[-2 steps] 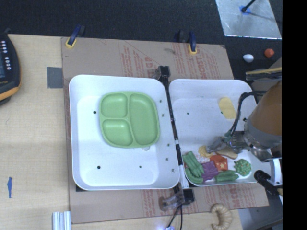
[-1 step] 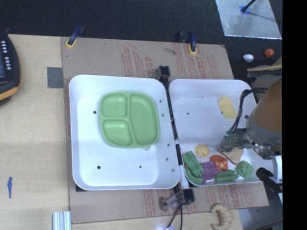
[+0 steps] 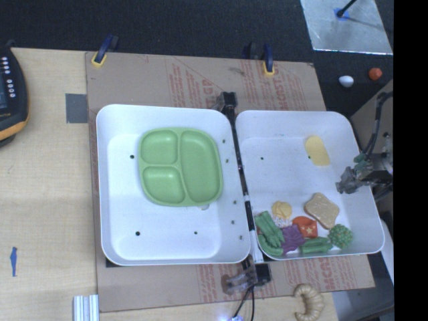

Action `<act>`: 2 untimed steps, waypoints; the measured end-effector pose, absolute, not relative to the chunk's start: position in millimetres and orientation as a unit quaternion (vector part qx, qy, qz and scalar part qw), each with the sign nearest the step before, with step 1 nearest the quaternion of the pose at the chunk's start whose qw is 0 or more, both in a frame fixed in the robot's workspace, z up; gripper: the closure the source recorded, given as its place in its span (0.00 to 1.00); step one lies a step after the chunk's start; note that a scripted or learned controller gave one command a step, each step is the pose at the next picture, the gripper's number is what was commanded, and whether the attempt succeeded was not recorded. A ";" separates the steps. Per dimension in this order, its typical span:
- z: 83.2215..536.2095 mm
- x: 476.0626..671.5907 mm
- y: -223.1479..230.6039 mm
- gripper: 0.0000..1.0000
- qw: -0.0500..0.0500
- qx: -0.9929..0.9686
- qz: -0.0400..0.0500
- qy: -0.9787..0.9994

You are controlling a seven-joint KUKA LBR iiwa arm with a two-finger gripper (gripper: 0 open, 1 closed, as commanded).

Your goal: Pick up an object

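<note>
Right now, in the camera view, the gripper (image 3: 349,180) sits at the right edge of the right bin (image 3: 281,122), with most of the arm out of sight. It is dark and small, so I cannot tell if it is spread apart or pressed together. Nothing shows between its tips.

The toys to pick from lie just beside and below the gripper. The slice of toast (image 3: 322,209) is the nearest one, down and to its left. The yellow piece (image 3: 317,150) lies up and to its left, alone on the bin floor. Farther down sits a tight pile: a broccoli (image 3: 340,235), a red tomato (image 3: 306,227), a purple toy (image 3: 291,237) and green beans (image 3: 269,229).

The left bin (image 3: 114,179), far from the gripper, holds a green divided plate (image 3: 180,166).

What could go wrong? I think the gripper could bump the bin wall, because it is so close to that edge. The toast looks flat, so the tips might slide over it. In the pile, the toys touch each other, so a grab there might push them apart or catch two at once.
</note>
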State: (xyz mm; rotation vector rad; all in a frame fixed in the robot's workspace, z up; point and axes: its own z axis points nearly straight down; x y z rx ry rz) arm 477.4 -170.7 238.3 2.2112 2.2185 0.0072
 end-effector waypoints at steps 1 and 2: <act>252.1 553.5 -172.7 1.00 0.003 0.705 0.001 0.710; 250.4 549.6 -173.0 0.00 -0.001 0.706 -0.001 0.708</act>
